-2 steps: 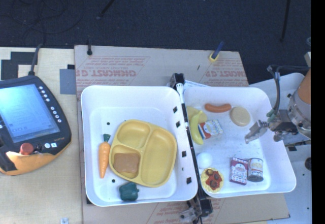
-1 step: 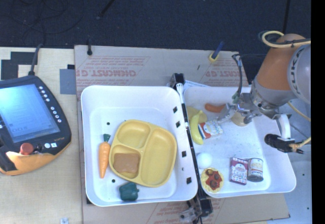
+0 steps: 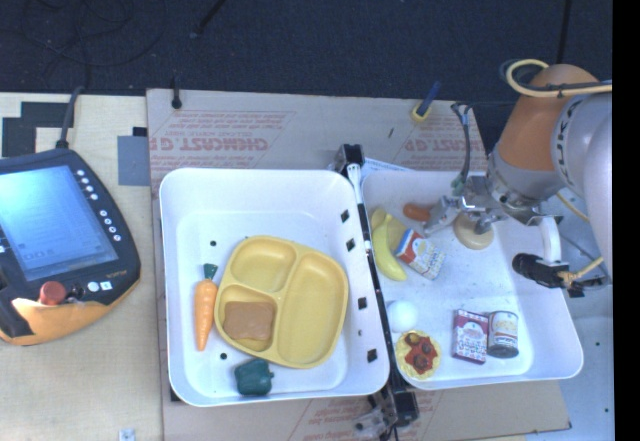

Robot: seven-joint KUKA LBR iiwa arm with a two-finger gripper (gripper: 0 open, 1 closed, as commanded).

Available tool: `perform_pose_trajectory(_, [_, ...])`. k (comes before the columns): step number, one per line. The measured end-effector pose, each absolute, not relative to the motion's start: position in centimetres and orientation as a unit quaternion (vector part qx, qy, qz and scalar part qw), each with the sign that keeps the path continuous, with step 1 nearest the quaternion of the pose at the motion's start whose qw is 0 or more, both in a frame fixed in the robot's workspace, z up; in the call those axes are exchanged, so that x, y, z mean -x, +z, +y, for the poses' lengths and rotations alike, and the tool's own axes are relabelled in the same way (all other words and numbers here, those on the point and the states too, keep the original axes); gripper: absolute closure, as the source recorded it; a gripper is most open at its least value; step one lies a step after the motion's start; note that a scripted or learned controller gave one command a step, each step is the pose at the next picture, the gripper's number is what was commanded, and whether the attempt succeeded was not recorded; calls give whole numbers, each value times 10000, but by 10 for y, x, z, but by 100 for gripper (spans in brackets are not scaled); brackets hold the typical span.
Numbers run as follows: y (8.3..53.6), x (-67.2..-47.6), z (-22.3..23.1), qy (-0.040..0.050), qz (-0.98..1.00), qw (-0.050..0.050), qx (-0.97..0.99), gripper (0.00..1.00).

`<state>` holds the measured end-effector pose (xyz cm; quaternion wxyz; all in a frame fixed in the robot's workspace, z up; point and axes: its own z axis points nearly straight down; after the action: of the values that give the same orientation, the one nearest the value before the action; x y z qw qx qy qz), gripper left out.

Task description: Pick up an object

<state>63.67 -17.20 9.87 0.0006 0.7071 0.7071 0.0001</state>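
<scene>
Under the metal two-finger gripper (image 3: 466, 212), at the far side of the right shallow white bin (image 3: 560, 354): a tan round disc-like object (image 3: 476, 235). Impossible to tell whether spread, closed, or touching the disc. Just left, a small orange-red sausage-shaped piece (image 3: 417, 213); beyond, a yellow banana (image 3: 387, 247). Toward the front, a red box (image 3: 469, 335) beside a small can (image 3: 503, 334). In the left white bin (image 3: 185, 219), a yellow divided plate (image 3: 300, 299).
</scene>
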Motion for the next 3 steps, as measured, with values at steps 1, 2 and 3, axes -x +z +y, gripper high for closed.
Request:
perform_pose_trajectory(1, [109,-637,-173,-3,7074,10,-7068,100])
perform_pose_trajectory(2, [151,-644,-95,1,7077,-7,-7065,100])
perform_pose_trajectory(3, [151,-644,-95,-6,7076,-9,-7066,0])
